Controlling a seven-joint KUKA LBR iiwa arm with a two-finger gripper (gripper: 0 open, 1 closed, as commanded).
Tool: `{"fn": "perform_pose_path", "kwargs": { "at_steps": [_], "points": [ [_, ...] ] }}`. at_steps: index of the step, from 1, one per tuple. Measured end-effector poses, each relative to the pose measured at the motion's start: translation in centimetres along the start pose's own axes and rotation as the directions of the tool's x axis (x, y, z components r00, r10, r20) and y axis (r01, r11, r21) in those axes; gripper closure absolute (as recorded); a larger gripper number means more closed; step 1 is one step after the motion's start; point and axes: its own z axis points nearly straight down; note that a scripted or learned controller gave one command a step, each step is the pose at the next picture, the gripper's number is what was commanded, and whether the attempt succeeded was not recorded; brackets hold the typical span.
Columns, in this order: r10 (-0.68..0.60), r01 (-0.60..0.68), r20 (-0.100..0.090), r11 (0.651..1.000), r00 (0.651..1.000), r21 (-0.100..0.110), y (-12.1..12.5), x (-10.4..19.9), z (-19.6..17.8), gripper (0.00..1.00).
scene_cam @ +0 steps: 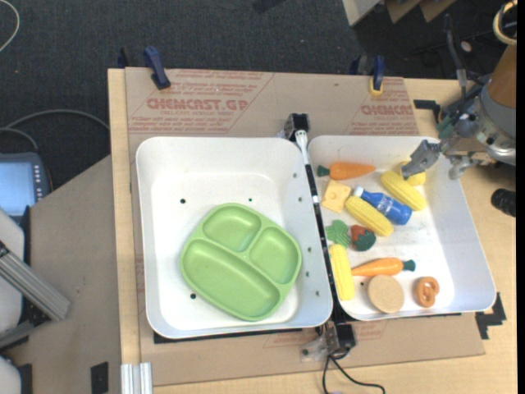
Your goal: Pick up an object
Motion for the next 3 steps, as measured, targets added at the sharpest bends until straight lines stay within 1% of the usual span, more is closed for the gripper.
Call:
{"fn": "perform_pose_path", "kwargs": {
  "at_steps": [1, 2, 3],
  "points": [
    [-0.001, 0.001, 0.008, 1.000, 1.000, -0.021, 1.2, -2.5, 13.0, 0.00],
    [-0.003, 0.003, 0.005, 1.000, 1.000, -0.013, 5.1, -1.6, 15.2, 0.00],
    [-0.002, 0.002, 0.004, 1.000, 1.000, -0.009, 4.9, -1.6, 14.3, 1.00]
  ]
}}
